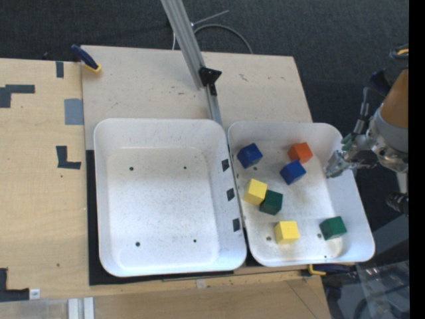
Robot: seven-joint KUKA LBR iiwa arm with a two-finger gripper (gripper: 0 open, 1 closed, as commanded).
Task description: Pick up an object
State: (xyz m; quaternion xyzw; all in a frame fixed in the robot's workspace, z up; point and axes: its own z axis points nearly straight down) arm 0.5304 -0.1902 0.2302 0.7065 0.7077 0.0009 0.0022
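- Where the arm (397, 111) comes in from the right, its gripper (337, 163) hangs over the right-hand edge of the right bin (352, 208); from here I cannot tell how the gripper is set, and no block sits in it.
- All seven blocks lie loose on the floor of that right bin.
- A blue block (250, 155) sits near the bin's upper left corner.
- An orange block (300, 152) lies toward the top middle, and a second blue block (293, 172) rests just below it, close beside it.
- That second blue block is the nearest one to the gripper, though the two are apart.
- A yellow block (255, 191) sits left of centre with a dark green block (271, 203) touching it at its lower right.
- A second yellow block (287, 231) lies near the bottom middle.
- Another green block (333, 228) sits near the bottom right corner, well apart from the yellow one.
- The left bin (106, 198) stands side by side with the right one, their rims meeting.
- A slanted metal rail (182, 28) runs down from the top toward the gap between the two bins.
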